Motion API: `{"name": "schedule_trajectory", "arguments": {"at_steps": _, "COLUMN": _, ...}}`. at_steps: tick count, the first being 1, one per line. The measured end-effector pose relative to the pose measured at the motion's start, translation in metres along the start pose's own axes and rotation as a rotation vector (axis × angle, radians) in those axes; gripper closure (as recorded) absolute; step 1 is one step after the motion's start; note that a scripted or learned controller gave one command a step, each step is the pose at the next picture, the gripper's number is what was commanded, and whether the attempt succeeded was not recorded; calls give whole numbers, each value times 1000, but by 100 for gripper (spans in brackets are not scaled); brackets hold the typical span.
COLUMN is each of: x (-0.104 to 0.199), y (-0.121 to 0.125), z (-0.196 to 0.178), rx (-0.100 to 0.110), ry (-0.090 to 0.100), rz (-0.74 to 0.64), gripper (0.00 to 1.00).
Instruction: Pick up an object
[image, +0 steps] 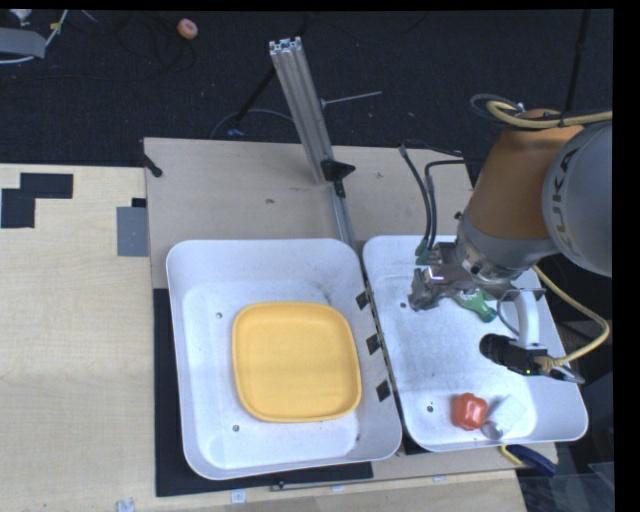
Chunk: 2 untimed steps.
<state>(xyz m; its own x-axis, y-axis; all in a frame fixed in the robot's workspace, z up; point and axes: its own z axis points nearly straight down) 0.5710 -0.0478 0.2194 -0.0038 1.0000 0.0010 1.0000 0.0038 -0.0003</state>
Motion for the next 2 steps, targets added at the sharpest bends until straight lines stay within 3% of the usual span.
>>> {"name": "schedule_trajectory", "arguments": {"at_steps": 1, "x": 48, "y": 17, "z": 7, "rx": 1, "ry": 0, "rz": 0, "gripper": 100}}
{"name": "schedule_trajectory", "arguments": {"at_steps": 2, "x": 92, "y": 39, "z": -11, "rx": -1, "ry": -1, "rz": 2, "gripper": 100}}
